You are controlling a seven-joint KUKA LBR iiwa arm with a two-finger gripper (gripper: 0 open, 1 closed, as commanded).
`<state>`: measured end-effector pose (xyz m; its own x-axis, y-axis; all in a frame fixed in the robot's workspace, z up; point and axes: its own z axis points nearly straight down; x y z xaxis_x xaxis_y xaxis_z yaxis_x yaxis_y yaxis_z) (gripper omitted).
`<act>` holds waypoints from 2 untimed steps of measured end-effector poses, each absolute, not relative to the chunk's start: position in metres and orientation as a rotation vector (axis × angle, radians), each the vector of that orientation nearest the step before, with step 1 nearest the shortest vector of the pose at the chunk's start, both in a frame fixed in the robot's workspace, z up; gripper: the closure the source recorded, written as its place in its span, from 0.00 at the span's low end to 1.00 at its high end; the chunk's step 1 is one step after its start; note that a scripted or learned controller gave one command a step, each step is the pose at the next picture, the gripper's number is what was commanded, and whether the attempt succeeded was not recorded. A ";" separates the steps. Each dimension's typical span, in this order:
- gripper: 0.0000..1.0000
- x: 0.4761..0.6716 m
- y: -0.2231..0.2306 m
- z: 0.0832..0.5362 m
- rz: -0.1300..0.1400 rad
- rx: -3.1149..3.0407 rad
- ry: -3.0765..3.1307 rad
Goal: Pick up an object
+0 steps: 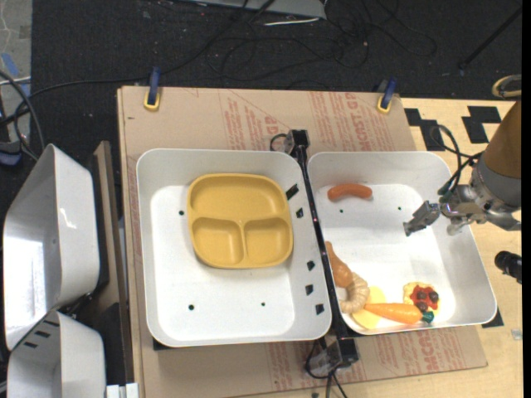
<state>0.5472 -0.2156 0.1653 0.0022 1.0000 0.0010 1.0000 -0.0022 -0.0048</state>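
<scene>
The right bin [390, 166] holds several toy foods. An orange sausage [349, 192] lies near its back wall. A tan twisted piece [345, 279] sits along the divider, with an orange carrot [394, 312] and a small yellow-and-red piece [421, 295] in the front corner. My gripper [437, 220] hovers over the right side of this bin, right of the sausage and behind the carrot. It is open, with nothing between its fingers.
The left bin [166, 247] bears a yellow divided plate [241, 220] toward its back. Black clips run along the divider [311, 222] between the bins. Bare white floor lies in the middle of the right bin. Cables trail behind the bench.
</scene>
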 end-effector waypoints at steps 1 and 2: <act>0.00 0.544 -0.219 0.102 0.004 -2.220 -2.216; 1.00 0.545 -0.219 0.116 0.000 -2.224 -2.221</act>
<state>0.5455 -0.2192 0.1163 0.0016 1.0000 -0.0007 1.0000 -0.0016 0.0009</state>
